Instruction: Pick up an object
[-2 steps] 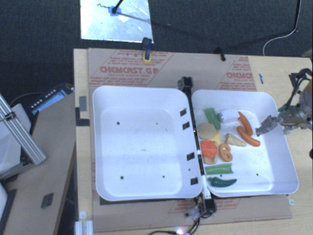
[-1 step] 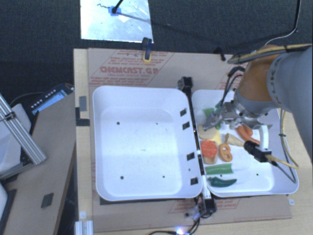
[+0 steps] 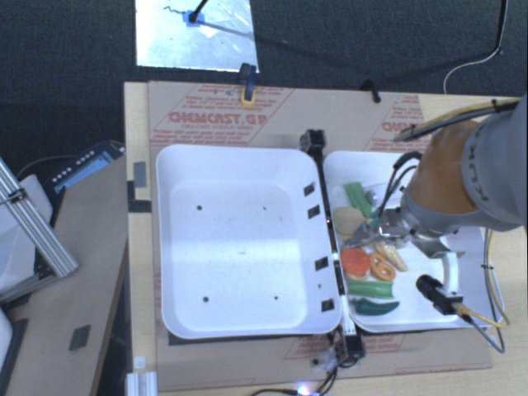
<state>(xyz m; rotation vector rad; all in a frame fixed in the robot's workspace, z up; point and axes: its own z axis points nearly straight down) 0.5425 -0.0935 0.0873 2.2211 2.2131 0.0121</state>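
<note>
The toy food was seen packed against the left wall of the right bin [image 3: 462, 318]: a light green stick [image 3: 357, 196], a tan rounded piece [image 3: 347, 219], a red-orange round piece [image 3: 355, 261], an orange ring [image 3: 382, 266], a pale bun-like piece [image 3: 394, 256], a bright green pod [image 3: 371, 288] and a dark green pepper [image 3: 375, 307], most touching or overlapping. The gripper [image 3: 373, 228] was found low over this cluster, just beside the tan piece; its grip could not be told, since the tips were lost in clutter. Open floor was noted along the right bin's near edge and across the smooth, glossy left bin [image 3: 239, 246].
</note>
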